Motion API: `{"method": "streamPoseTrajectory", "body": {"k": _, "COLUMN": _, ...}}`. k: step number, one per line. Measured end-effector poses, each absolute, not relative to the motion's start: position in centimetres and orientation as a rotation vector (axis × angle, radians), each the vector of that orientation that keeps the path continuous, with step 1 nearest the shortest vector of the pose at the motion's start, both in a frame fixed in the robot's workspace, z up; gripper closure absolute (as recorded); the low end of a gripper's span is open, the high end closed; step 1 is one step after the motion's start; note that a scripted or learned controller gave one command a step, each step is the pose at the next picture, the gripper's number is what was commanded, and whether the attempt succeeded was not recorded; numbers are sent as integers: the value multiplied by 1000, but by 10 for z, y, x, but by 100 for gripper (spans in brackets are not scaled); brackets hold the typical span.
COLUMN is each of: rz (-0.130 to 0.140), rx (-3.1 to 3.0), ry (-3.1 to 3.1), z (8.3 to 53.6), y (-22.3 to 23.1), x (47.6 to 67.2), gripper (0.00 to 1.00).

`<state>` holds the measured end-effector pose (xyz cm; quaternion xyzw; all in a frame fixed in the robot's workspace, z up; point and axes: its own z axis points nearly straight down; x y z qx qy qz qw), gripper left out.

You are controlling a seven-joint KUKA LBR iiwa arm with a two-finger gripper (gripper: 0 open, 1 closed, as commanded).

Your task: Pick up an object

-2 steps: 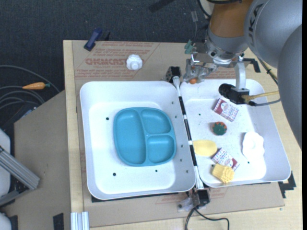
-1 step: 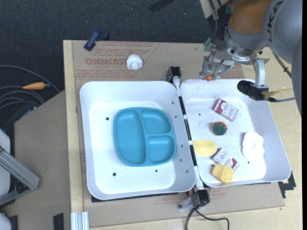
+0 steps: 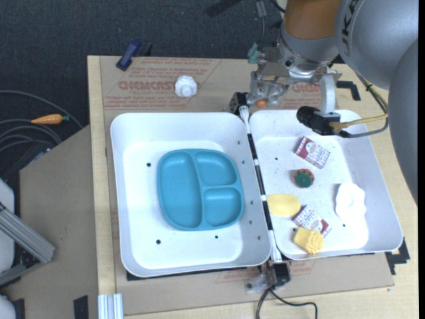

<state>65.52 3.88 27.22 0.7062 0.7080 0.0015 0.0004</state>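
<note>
My gripper (image 3: 265,97) hangs over the back left corner of the right bin (image 3: 378,178), near the wall between the two bins. A small orange spot shows at its tip, and I cannot tell what it is. In the right bin lie a red and white packet (image 3: 312,152), a small green and red ball (image 3: 303,177), a yellow oval piece (image 3: 284,205), a white crumpled lump (image 3: 350,200), a second red and white packet (image 3: 312,218) and a yellow ridged block (image 3: 309,240). All of them lie apart from the gripper, toward the front.
The left bin (image 3: 133,151) holds a blue divided plate (image 3: 199,188). On the bench behind the bins sit a white ball (image 3: 186,86) and a blue item (image 3: 129,54). An orange carrot-like piece (image 3: 48,119) lies off the bench at the left.
</note>
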Motion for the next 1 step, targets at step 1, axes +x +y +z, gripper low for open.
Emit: {"method": "streamPoseTrajectory", "body": {"k": 1, "rz": 3, "rx": 2219, "ry": 2224, "z": 266, "y": 120, "x": 666, "gripper": 100}}
